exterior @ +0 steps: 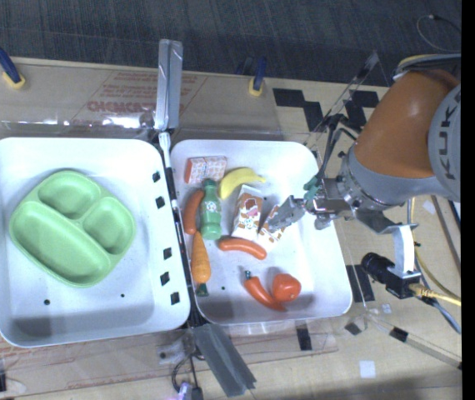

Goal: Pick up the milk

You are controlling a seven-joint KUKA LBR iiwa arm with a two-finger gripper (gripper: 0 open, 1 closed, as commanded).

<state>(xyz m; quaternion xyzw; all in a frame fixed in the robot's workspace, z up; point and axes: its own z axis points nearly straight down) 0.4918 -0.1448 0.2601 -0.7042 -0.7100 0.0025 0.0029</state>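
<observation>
You saw the milk carton (249, 212) lying mid right bin (325, 286), banana (241, 179) at its twelve o'clock, while the gripper (277, 217) touched its three o'clock edge, its grip unreadable.

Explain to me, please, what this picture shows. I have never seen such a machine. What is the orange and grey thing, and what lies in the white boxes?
One camera looks down on a bench. The orange and grey thing is a robot arm reaching in from the right. Its gripper is right beside the milk carton; I cannot tell if it grips it. The right bin holds toy food: a banana, a green bottle, a carrot, a sausage. The left bin holds a green divided plate.
</observation>
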